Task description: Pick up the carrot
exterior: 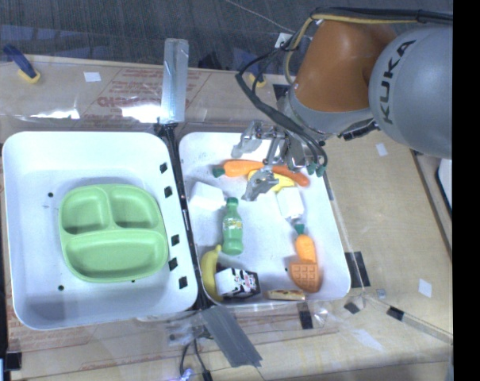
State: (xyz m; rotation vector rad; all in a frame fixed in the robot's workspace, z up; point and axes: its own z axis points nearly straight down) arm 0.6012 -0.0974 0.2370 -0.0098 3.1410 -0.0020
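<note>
Gripper (265,163) hovered over the right bin (335,236), its fingers spread around an orange carrot (241,168), just above a yellow piece.

Rounded grey metal arm (414,78): smooth, glossy casing, bulbous at the joint. Dark "KUKA" lettering runs along the grey shell. Adjoining it, a broad glossy orange band (339,66), domed in shape, with soft highlights. Black cables (263,66) loop out from the band's edge, with a thinner yellowish line following its upper rim. Below, small metal hand (267,165): silver-grey brackets and linkages, dark fittings, compact and angular against the rounded casing.
</note>
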